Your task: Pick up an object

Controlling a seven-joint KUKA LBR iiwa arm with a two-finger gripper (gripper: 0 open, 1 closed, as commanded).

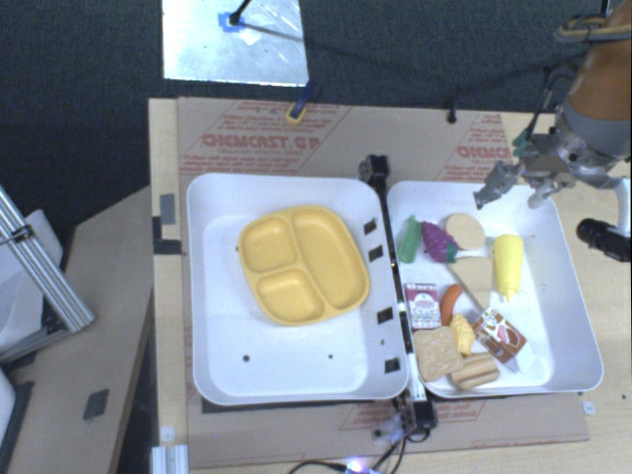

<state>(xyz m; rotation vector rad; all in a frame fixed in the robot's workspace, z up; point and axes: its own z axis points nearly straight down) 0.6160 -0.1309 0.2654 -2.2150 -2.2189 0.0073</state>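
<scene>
The right bin [568, 265] holds several toy foods: a green pepper [408, 239], a purple piece [435, 240], a tan round disc [465, 231], a yellow corn cob [508, 263], an orange carrot [450, 302], a small carton [423, 305], a cracker [435, 354], a bread stick [473, 371] and a brown packet [501, 336]. My gripper [515, 193] hangs above the bin's far edge, open, its two fingers spread apart with nothing between them. It is above and right of the tan disc.
The left bin [212, 304] holds a yellow three-compartment plate [301, 263]. A black clip row [380, 255] runs along the divide between the bins. A metal sheet [234, 26] lies beyond the bench, and an aluminium frame [35, 265] stands at the left.
</scene>
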